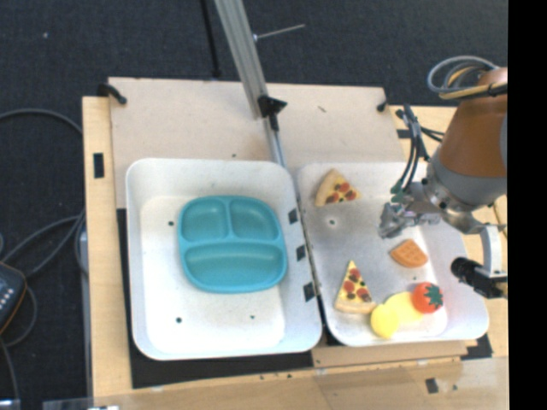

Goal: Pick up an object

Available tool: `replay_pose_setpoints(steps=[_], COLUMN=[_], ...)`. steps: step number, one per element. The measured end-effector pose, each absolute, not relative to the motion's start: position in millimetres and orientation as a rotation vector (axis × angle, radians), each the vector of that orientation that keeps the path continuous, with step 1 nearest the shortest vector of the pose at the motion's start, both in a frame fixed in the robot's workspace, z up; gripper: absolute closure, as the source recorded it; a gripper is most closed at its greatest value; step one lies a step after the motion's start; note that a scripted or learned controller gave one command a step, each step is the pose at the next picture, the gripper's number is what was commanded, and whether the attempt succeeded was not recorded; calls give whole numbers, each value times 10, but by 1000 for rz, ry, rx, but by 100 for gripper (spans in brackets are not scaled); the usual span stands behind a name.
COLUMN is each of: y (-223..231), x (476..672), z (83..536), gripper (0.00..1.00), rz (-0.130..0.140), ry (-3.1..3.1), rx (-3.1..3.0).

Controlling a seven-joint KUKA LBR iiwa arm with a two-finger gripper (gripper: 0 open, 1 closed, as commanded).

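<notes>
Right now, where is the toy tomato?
The tomato sits in the right bin, near its front right corner, touching the yellow lemon and just below the orange waffle.

In the right bin point(320, 254) in front of me lie five toy foods, all flat on its floor and apart from my tool point(395, 220). A pizza slice point(335, 189) with red dots sits at the far left, a second pizza slice point(354, 287) nearer on the left with its tip pointing far. An orange waffle piece point(408, 254) lies just near my tool, and at the near right a yellow round piece point(391, 316) touches a red tomato point(426, 297) with a green top.
</notes>
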State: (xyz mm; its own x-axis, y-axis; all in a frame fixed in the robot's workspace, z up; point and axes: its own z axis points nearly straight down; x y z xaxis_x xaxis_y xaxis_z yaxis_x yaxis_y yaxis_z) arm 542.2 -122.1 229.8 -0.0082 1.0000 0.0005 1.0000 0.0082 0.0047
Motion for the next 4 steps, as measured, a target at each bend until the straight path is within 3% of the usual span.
replay_pose_setpoints(steps=[2, 4], y=[-343, 726], x=[5457, 5338], z=[2398, 2380], gripper=[100, 100], rz=[4, 1], ry=[2230, 2230], rx=[2213, 2214])
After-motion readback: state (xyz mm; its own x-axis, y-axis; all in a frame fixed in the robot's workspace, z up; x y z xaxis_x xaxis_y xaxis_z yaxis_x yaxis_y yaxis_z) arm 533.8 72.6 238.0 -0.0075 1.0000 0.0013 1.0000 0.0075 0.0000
